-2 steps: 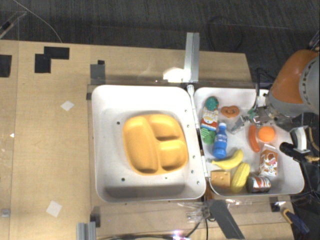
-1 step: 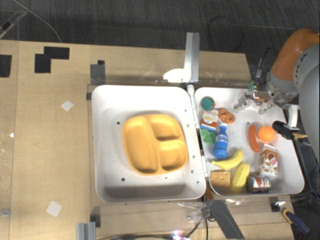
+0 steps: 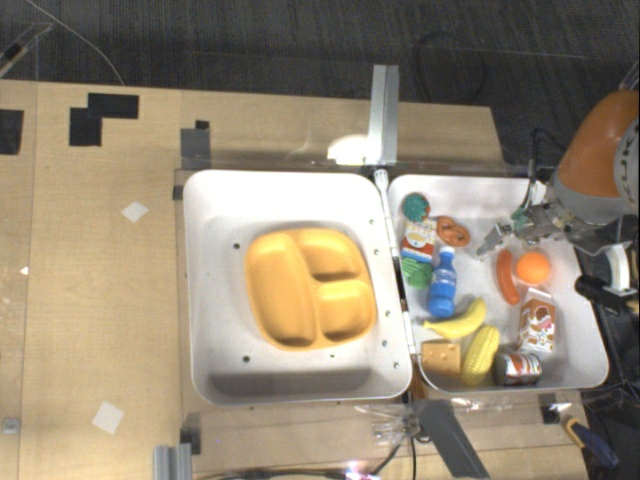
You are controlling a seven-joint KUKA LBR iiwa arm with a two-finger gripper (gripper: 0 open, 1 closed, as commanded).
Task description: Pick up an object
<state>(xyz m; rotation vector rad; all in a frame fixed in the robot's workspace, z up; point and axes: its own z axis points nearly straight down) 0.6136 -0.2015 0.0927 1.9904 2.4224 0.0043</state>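
The right bin (image 3: 478, 196) holds several small things: an orange (image 3: 535, 267), a red-orange piece (image 3: 507, 279) beside it, a blue bottle (image 3: 442, 280), a banana (image 3: 458, 319), a yellow corn cob (image 3: 481, 353), a can (image 3: 518, 368) and a small printed carton (image 3: 538, 326). My gripper (image 3: 507, 232) hangs over the bin's upper right part, just above and left of the orange. Its fingers are spread, open, with nothing between them. The grey arm with its orange band (image 3: 600, 153) comes in from the right.
Along the right bin's left wall lie a teal ball (image 3: 415, 206), a brown pretzel-like piece (image 3: 452, 231), a red-and-white carton (image 3: 420, 238) and a tan block (image 3: 440, 356). The left bin (image 3: 220, 218) holds a yellow divided tray (image 3: 310, 286). A metal post (image 3: 384, 113) stands behind the bins.
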